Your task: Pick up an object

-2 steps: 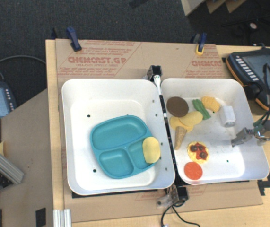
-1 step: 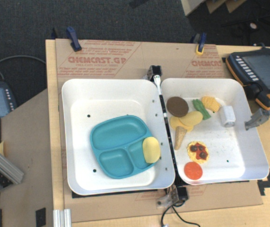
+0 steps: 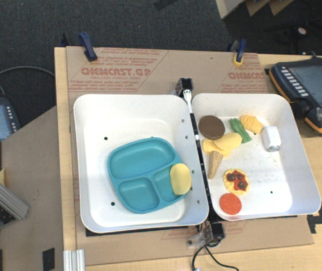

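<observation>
Right at the bottom edge, nearest me, a black cable point(image 3: 206, 258) trails off the front of the surface point(image 3: 296, 230), just below where the two bins meet. Looking up from there: right bin point(image 3: 296, 168) has the crowd. Red tomato point(image 3: 230, 204) at the front, little pizza piece point(image 3: 236, 180) just behind it, an ice-cream cone point(image 3: 214, 162) lying beside the wall between the bins. Further back, brown cookie point(image 3: 211, 127), yellow lumps point(image 3: 224, 144) touching it, a green piece point(image 3: 239, 131), a yellow-orange item point(image 3: 251, 123) and a small white block point(image 3: 271, 138) off on its own.

Left bin point(image 3: 93, 151) holds the teal divided tray point(image 3: 141, 174) with a yellow lemon shape point(image 3: 180, 179) sitting on its right rim.

As for the claw, I cannot tell whether it is open or shut from this feed, and nothing here is lifted.

Risks as I judge them: the back cluster is packed tight, so a descent there could pinch two things or nudge one aside. The cone hugs the bin wall, so a finger might strike the rim. The tomato looks round and could roll out of a squeeze. The lemon could slide off the tray's rim. The white block, standing apart, looks like my safest bet.
</observation>
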`<act>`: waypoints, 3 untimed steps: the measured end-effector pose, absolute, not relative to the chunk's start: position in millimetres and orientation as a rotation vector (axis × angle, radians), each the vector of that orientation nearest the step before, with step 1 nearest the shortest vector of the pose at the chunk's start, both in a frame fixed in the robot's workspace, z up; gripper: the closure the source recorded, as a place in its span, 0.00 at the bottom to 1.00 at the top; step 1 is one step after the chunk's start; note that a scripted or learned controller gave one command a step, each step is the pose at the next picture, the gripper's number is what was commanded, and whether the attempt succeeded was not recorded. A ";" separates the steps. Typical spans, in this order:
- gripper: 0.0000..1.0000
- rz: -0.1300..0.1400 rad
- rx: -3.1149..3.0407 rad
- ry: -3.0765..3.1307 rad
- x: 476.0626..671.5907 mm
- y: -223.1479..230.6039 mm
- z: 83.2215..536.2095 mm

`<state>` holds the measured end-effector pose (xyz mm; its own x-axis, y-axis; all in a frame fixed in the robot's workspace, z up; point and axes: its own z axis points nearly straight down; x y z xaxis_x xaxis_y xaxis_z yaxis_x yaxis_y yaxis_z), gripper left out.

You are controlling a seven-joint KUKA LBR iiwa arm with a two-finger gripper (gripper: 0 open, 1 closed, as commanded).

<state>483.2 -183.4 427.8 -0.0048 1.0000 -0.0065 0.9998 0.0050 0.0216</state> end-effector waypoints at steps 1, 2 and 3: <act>0.00 -0.004 2.218 2.237 479.2 -97.5 343.5; 0.00 0.019 2.207 2.220 480.7 -45.0 470.8; 0.00 -0.010 2.219 2.235 478.5 20.2 371.0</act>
